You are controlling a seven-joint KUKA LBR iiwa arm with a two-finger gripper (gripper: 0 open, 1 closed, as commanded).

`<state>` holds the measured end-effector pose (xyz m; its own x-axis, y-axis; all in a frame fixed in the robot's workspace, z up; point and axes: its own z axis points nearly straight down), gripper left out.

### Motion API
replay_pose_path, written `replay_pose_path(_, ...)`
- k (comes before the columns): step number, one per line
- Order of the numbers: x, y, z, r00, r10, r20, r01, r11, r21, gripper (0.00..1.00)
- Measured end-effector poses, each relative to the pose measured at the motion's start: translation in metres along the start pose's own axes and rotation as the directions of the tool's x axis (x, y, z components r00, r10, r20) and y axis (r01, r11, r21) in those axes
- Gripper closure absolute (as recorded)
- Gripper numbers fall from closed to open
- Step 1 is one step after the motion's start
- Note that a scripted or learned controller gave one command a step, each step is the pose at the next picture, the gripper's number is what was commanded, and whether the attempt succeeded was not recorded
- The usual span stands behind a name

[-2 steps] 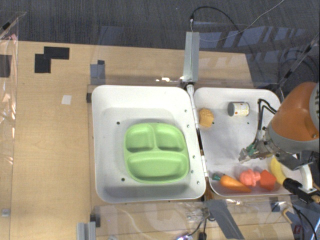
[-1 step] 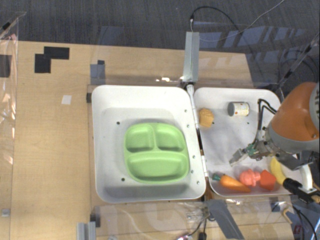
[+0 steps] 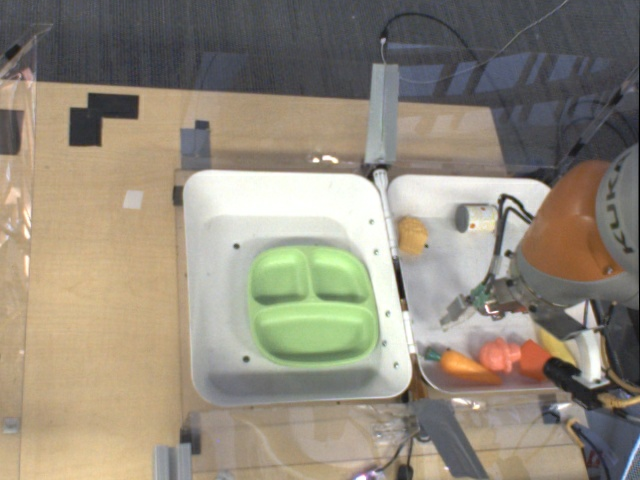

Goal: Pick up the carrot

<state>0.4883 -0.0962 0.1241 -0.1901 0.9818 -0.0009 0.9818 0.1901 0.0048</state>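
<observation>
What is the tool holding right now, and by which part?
Nothing. The tool hangs above the bare floor of the right-hand shallow white bin; the orange carrot with a green tip lies untouched against the bin's near wall.

Arm cut off by right frame edge; upper links not seen. Gripper small and blurry, finger state can't be read. Yellow item partly covered by wrist hardware, ID unclear. Right bin far-right wall hidden behind arm. Grey cylindrical obj too small to be identified.
</observation>
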Motion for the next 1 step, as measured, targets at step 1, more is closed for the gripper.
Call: replay_pose_path(1, -0.0344, -0.0070, -0.0169, 1.000, 0.026, 0.001, -0.026, 1.000, 0.001, 0.00)
